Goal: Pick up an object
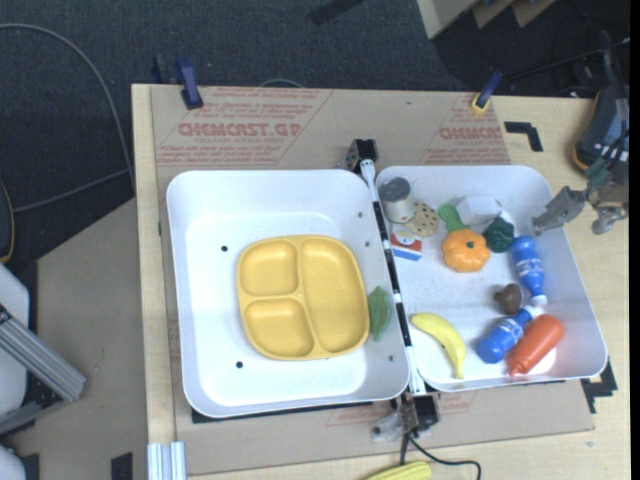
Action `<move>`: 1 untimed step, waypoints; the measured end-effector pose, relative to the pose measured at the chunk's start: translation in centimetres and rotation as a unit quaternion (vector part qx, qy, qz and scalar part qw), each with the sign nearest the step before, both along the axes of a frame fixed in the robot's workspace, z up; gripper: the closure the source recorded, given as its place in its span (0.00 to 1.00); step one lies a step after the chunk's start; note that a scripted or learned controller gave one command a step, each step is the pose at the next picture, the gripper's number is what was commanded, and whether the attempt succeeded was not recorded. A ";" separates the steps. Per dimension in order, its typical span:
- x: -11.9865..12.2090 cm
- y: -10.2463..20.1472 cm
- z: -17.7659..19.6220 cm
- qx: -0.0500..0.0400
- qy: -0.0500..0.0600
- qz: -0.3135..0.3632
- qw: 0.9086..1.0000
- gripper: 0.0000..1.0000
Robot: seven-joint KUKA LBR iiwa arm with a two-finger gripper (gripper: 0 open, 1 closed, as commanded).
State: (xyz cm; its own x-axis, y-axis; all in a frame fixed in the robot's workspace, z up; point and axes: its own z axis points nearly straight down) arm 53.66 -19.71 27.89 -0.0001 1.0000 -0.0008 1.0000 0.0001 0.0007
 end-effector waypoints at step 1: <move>6.5 1.8 -10.9 0.001 0.003 0.001 1.000 0.00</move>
State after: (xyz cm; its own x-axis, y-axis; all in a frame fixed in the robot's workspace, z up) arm 60.16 -17.88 17.00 -0.0014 1.0000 0.0021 1.0000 0.0014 -0.0045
